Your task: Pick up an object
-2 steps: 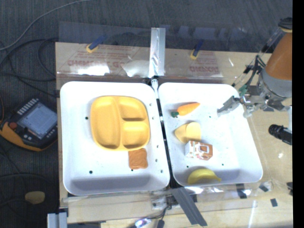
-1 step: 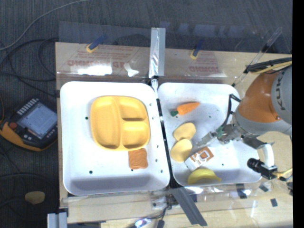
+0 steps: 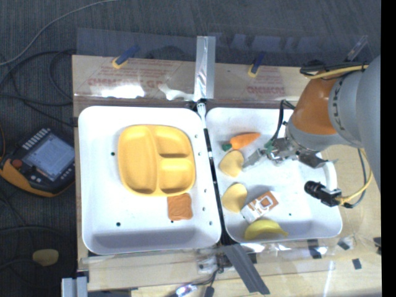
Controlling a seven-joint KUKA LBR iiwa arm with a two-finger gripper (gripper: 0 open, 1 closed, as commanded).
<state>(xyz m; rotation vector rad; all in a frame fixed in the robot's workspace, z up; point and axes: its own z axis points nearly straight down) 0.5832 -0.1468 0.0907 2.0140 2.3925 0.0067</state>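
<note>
Running this one remotely, so here's what my feed gives me, left to right. The left bin (image 3: 93, 228) has a yellow divided tray (image 3: 156, 158) sitting in the middle, with an orange toast-looking slab (image 3: 180, 207) just below it. Both look like hard plastic toys; the tray is wide and flat, bad for a two-finger pinch.

The right bin (image 3: 322, 224) is where the action is. Near its left wall there's a pale yellow wedge (image 3: 231, 163), and just above it a toy carrot (image 3: 245, 140). Lower down sits another pale slice (image 3: 234, 196), then a small white and orange box (image 3: 259, 206) right next to it, and a yellow banana-ish piece (image 3: 265, 229) near the front edge.

The gripper (image 3: 255, 158) is down low just beside the upper wedge and under the carrot, but honestly I can't tell if the claw is open or closed from this angle, and I see nothing in it.

My guess: the wedge is the target. Light, rigid, slick plastic, so I'd pinch it across its flat faces, not the curved rim, or it'll squirt out.
</note>
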